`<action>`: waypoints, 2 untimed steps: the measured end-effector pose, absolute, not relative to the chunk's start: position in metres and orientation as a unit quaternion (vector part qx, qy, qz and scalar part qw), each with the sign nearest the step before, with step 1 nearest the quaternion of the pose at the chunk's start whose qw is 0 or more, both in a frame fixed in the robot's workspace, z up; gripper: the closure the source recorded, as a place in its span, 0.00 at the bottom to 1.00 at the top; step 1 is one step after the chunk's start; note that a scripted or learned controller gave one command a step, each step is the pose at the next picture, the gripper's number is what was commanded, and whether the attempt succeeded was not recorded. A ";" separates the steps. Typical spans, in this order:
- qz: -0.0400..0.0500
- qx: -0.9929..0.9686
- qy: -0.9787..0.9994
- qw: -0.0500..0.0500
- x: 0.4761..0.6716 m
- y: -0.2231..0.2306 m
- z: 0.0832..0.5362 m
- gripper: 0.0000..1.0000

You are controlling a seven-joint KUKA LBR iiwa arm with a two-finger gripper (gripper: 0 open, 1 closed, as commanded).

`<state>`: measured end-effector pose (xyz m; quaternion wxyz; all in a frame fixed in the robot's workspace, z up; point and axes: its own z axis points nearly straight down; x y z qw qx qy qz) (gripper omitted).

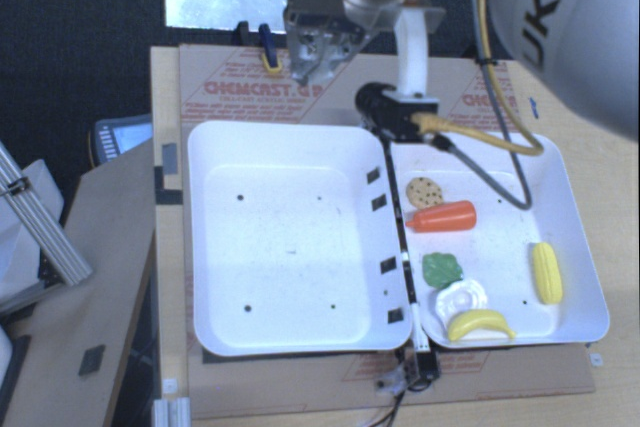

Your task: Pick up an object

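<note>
At the near edge of the right bin [575, 215] lies a yellow banana [480, 323], curved, and it touches a small white object [462, 296] just behind it; I cannot tell what this white object is. Just behind the white object sits a green leafy piece [441, 269], close to the wall between the two bins. More to the right, near the right wall, a yellow corn cob [546, 272] lies alone, well apart from the others. Farther back, an orange carrot [444, 216] lies across the bin, and just behind its left end is a round cookie [424, 191] with dark spots. A grey cable [490, 180] and a yellow cable [490, 140] pass over the far part of this bin.

The left bin [215, 165] stands beside the right one, and their inner walls touch. Both bins rest on a brown cardboard sheet [240, 87] with red letters, which lies on the table [120, 215].

At the far side, the gripper [318, 55] hangs above the cardboard behind the left bin, not above any object. Its jaws point down, but I cannot tell whether they are released or clenched; nothing is visible between them.
</note>
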<state>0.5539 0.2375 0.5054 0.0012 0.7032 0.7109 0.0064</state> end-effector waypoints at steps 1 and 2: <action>0.002 0.704 0.710 0.001 0.556 0.234 0.510 1.00; -0.003 0.705 0.709 -0.002 0.512 0.234 0.442 1.00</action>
